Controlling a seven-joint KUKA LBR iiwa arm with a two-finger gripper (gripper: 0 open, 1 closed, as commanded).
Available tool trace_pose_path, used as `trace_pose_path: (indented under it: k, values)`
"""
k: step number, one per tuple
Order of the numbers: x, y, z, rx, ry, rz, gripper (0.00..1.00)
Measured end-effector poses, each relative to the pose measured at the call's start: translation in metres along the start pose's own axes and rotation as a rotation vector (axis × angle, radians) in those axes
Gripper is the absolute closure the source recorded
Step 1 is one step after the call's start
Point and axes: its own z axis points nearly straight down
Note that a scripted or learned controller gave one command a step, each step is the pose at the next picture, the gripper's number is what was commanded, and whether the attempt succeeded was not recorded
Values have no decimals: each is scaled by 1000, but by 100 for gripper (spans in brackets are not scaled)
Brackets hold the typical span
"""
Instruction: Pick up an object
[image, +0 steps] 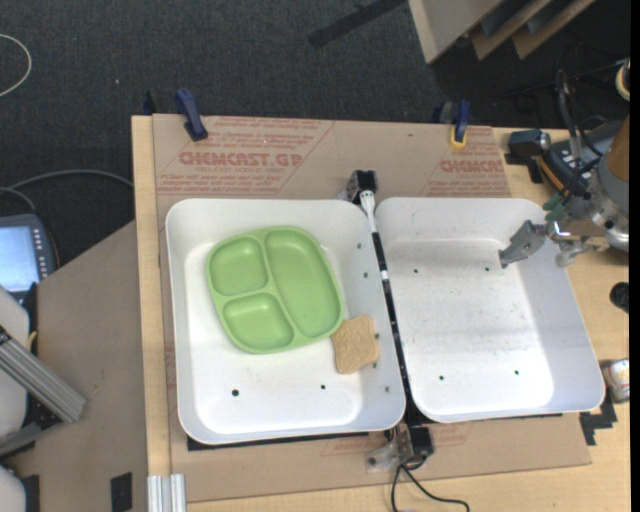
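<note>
Your left shallow white plastic bin (190, 310) holds the green three-compartment plastic plate (275, 289); the tan square sponge-like piece (355, 344) touches the plate's lower right edge. The two-finger gripper (540, 242) sits over the right white bin (560, 330)'s upper right, fingers spread, pinching nothing.

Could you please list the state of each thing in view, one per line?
Green divided plate: flat and upright in the left bin, compartments bare.
Tan sponge: lying flat in the left bin, at the plate's lower right edge, ungrasped.
Right bin: level, floor speckled with dark flecks.
Gripper: over the right bin's upper right corner, holding nothing visible.
</note>
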Motion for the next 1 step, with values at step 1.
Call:
trace_pose_path:
  k: [1]
  values:
    - [7, -2, -125, -15, -4, -3, 0]
